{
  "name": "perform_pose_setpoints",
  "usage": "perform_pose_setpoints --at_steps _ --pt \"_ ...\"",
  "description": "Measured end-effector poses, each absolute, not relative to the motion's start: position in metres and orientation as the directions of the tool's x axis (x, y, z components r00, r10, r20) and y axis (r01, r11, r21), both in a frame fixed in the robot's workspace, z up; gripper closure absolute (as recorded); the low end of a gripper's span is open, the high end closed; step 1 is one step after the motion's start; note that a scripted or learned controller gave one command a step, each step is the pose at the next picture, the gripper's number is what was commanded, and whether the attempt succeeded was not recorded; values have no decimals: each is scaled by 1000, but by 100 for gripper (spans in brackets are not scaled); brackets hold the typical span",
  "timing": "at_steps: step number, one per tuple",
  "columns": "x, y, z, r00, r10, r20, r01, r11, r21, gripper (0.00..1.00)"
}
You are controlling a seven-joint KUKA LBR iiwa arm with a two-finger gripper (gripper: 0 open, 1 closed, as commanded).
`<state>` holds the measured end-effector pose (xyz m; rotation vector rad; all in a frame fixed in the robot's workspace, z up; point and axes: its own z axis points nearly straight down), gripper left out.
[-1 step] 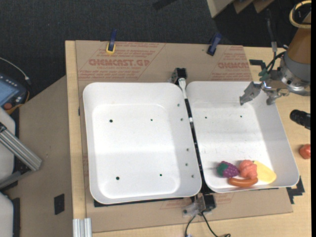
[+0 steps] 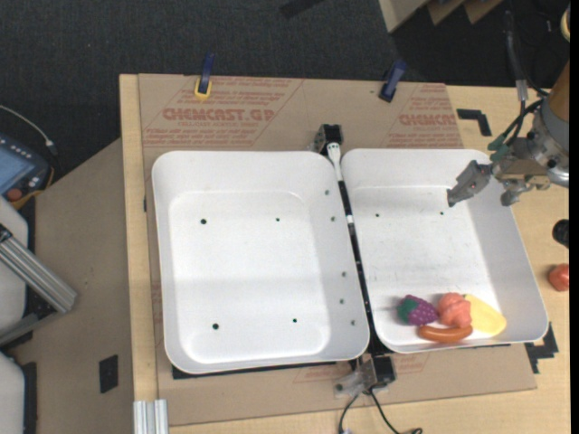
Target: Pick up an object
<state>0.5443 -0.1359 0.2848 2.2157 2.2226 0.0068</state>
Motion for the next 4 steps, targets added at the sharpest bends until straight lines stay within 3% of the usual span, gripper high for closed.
perform_pose_setpoints --at_steps 1,2,3,4 --pt "483 -98 476 -3 1000 -2 1000 3 22 0" --pt "480 -71 540 -3 1000 -1 1000 3 13 0" --pt "477 -167 362 9 1000 1 1000 -9 -16 0" --pt "480 -111 526 -6 1000 -3 1000 6 22 0"
